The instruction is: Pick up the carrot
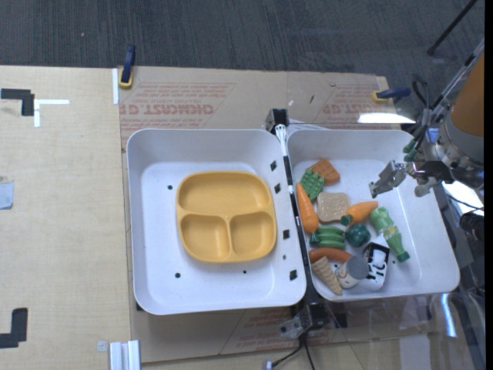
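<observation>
A small orange carrot (360, 210) with a green leafy end lies in the middle of the right bin (431, 276), beside a tan slice of bread (333, 205). A longer orange piece (306, 209) lies along that bin's left wall. My gripper (402, 185) hangs over the right bin's upper right part, up and to the right of the carrot and apart from it. Its two fingers are spread open with nothing between them.
The right bin also holds green vegetables (389, 233), a green ridged piece (312, 183), a red-orange sausage (330, 253), a black-and-white piece (377, 262) and other toy foods. The left bin (150, 230) holds a yellow divided plate (226, 215).
</observation>
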